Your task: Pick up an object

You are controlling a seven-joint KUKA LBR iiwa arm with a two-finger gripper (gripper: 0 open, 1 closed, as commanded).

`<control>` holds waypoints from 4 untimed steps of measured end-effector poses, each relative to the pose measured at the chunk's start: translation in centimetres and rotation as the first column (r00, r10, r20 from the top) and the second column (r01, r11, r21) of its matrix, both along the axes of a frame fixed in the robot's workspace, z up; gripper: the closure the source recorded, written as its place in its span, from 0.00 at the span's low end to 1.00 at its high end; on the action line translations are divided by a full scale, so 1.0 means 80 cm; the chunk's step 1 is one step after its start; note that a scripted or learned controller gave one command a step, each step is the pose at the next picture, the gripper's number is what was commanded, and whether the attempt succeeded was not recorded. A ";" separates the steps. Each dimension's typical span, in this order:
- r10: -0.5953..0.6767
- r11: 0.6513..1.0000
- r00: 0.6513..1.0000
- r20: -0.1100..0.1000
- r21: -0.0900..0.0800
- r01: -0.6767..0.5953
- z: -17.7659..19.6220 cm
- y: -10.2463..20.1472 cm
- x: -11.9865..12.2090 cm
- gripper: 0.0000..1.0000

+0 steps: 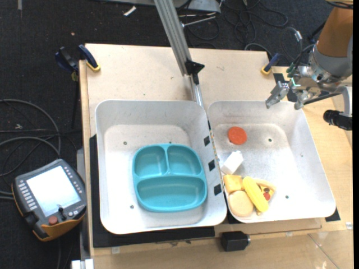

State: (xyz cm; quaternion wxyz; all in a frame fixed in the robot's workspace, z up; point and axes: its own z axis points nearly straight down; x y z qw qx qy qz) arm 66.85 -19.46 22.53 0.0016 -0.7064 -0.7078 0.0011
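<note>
My gripper (284,100) hangs over the far rim of the right bin (314,167), above and to the right of the objects. Its fingers (272,98) stand apart and open, with nothing between them. In the right bin lie an orange-red round piece (237,135), a white block (232,162), a yellow banana (255,195), a tan round piece (241,204) and a yellow wedge (232,181). The last three are crowded into the bin's near left corner.
A teal divided plate (168,176) lies in the left bin (112,122). A slanted metal pole (174,27) comes down to the gap between the bins. Clamps (85,56) grip the bench's far corners. A teach pendant (47,198) sits off the bench at the left.
</note>
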 end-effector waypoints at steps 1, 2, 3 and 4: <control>0.002 1.000 1.000 0.004 -0.001 -0.002 0.003 0.000 0.001 0.00; 0.001 1.000 1.000 0.000 0.000 -0.001 -0.056 0.011 -0.003 0.00; 0.002 1.000 1.000 -0.001 -0.001 -0.002 -0.129 0.012 0.008 0.00; 0.002 1.000 1.000 0.001 -0.001 -0.002 -0.165 0.013 0.008 0.00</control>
